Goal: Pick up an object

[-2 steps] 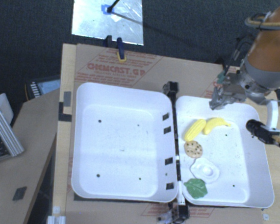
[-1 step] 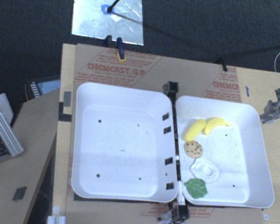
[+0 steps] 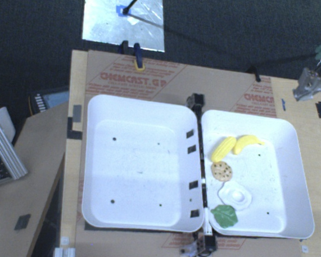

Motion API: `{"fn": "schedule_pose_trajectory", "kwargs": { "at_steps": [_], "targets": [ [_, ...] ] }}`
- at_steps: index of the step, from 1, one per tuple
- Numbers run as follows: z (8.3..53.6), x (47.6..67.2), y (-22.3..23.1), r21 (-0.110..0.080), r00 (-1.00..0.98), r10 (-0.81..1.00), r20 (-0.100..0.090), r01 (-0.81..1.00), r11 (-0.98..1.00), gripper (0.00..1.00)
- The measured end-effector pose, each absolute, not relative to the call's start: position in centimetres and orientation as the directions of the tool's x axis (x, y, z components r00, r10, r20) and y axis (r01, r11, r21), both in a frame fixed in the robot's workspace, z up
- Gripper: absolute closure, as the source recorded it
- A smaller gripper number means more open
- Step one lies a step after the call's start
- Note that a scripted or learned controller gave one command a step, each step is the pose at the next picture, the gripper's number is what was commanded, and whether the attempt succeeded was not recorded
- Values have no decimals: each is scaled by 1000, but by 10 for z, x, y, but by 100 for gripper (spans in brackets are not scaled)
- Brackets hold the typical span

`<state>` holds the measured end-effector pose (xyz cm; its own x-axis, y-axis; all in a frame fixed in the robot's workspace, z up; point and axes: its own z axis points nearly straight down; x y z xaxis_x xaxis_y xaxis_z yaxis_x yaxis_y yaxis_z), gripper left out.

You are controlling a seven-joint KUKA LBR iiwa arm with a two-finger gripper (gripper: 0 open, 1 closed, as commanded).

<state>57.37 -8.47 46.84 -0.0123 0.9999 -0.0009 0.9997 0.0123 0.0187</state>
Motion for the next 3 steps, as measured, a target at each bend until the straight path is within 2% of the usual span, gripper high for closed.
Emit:
{"fn": "schedule_pose_trajectory", "kwargs": {
  "at_steps": [1,2,3],
  "targets": [
    [540,594,-27,12,-11,1000,1,1000,11,100],
    [535,560,29,2,-10,1000,2,1000,10,100],
    [533,611,123,1,-12,1000,3,1000,12,100]
  ]
}}
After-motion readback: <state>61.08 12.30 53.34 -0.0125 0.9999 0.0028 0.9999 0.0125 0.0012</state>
